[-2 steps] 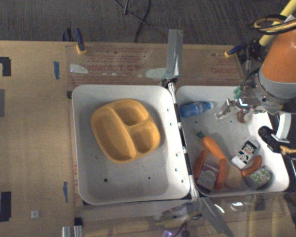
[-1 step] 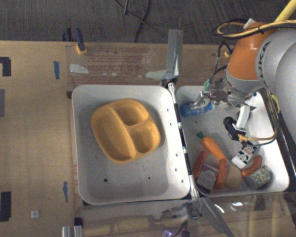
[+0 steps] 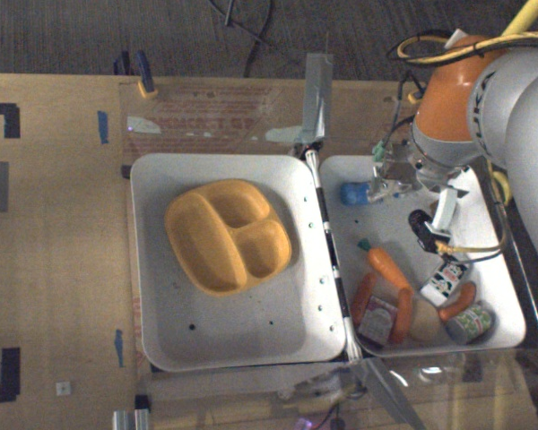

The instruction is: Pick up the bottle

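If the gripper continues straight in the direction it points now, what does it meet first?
Probably the small blue object: the gripper points toward the view's left, and that object lies just beyond it. Height is unclear, so it might pass above.

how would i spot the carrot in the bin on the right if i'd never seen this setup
Start at the right-hand white bin, the one the grey arm hangs over. Below the gripper, near the bin's middle, lies the carrot. It is a tapered orange piece with a small green tip at its upper left, lying at a slant. The reddish sausage-like pieces below it have no green end.
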Available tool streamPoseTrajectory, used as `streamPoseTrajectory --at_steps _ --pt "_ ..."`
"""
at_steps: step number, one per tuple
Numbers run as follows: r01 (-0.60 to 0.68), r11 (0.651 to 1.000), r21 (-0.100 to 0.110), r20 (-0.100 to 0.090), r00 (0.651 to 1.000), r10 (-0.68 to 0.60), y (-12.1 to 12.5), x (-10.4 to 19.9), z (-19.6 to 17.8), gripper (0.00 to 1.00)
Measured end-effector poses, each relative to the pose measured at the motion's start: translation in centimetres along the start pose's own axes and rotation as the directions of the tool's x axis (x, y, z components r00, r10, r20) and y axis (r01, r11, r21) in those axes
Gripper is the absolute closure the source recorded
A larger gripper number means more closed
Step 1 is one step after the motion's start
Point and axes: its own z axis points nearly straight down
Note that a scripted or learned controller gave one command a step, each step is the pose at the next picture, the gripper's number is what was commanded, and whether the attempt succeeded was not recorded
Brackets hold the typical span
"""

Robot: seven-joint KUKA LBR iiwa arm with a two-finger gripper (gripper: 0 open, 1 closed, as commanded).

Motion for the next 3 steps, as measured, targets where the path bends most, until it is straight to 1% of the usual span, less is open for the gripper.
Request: streamPoseTrajectory --at_steps 1,2,3 --pt "-0.118 0.993 0.016 0.005 0.993 0.118 2.6 -4.5 -14.1 1.0" --pt "-0.598 0.802 0.013 0.014 0.802 0.598 3.0 -10.6 -13.9 1.0" --pt "-0.349 0.937 0.019 0.009 0.937 0.349 0.4 -12.0 -16.3 1.0"
